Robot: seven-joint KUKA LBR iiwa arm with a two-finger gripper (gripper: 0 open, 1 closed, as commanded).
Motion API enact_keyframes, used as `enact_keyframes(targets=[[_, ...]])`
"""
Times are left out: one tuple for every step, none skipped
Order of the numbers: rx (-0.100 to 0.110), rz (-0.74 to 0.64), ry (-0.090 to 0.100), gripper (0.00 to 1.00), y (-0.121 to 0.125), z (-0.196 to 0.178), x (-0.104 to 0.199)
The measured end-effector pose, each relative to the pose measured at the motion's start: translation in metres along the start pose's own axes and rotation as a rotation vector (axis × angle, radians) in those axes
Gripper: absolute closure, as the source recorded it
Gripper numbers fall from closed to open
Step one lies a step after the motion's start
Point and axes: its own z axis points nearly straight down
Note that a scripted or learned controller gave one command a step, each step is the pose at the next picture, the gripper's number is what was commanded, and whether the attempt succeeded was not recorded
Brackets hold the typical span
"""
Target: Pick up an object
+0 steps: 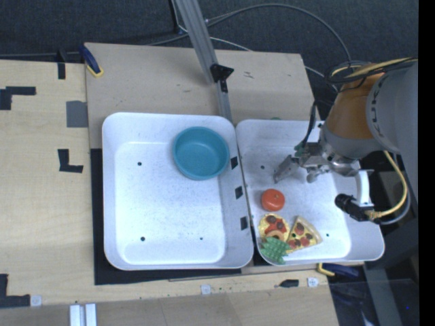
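The gripper is seen spread open and holding nothing, above the right bin. The red tomato lies just below it — the likeliest target. A centred, vertical descent is advised — pizza slices are best left undisturbed.

I am looking down and counting two white bins: a left bin and a right bin. I am seeing one blue bowl, one red tomato, two pizza slices, and one green leafy thing.
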Motion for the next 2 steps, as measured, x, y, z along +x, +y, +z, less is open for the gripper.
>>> enact_keyframes(targets=[[-0.003,-0.001,0.0,1.0,0.001,-0.012,0.0],[-0.005,0.0,-0.001,1.0,-0.003,-0.053,-0.002]])
